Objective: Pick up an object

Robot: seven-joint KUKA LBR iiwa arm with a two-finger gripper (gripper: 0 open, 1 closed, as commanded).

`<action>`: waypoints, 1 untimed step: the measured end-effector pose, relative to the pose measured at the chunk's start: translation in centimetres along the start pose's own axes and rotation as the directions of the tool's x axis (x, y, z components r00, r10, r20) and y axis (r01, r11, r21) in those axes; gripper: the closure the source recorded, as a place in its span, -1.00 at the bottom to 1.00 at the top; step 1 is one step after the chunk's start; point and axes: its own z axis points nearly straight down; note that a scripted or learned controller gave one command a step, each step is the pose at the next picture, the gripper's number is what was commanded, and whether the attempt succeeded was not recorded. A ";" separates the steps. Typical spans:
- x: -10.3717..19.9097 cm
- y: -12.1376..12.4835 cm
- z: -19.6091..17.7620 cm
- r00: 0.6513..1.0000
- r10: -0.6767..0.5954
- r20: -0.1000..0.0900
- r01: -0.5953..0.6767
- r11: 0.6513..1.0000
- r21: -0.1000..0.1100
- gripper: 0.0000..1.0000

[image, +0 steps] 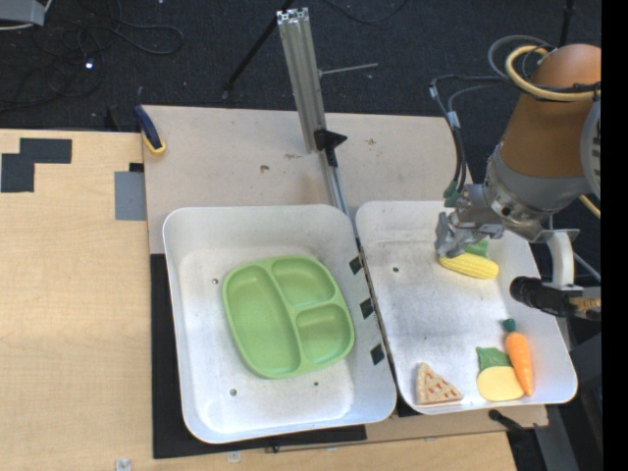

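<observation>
Item: corn (470, 264), yellow, lying flat in the right bin (412, 302) near its far edge. Position relative to the claw (464, 240): directly beneath and a shade toward the near side, the claw's tips at or just above the cob's upper edge; contact cannot be confirmed from this angle. Long axis: runs roughly left to right across the bin, tilted slightly down toward the right, so the cob lies broadside under the claw. Claw state: cannot tell, since the wrist and the cob overlap at the point that would decide it; nothing is seen lifted. Other stock, same bin: carrot (520, 359), orange with green top, toward the near side and to the right of the claw, long axis running near to far; a yellow piece (499, 384) just beside the carrot, touching or nearly so; a sandwich wedge (435, 385), nearer still and slightly left. All three lie well apart from the claw. Left bin (186, 263): green tray (287, 314), three compartments, far to the claw's left. Assessment: the corn is the evident target, being the only item within reach of a straight descent. A grip across the cob's short width looks the sound choice; its rounded body may roll or slip sideways if caught off centre.
</observation>
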 end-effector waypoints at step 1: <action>5.2 -0.1 -0.1 1.000 0.000 0.000 0.000 1.000 0.002 1.00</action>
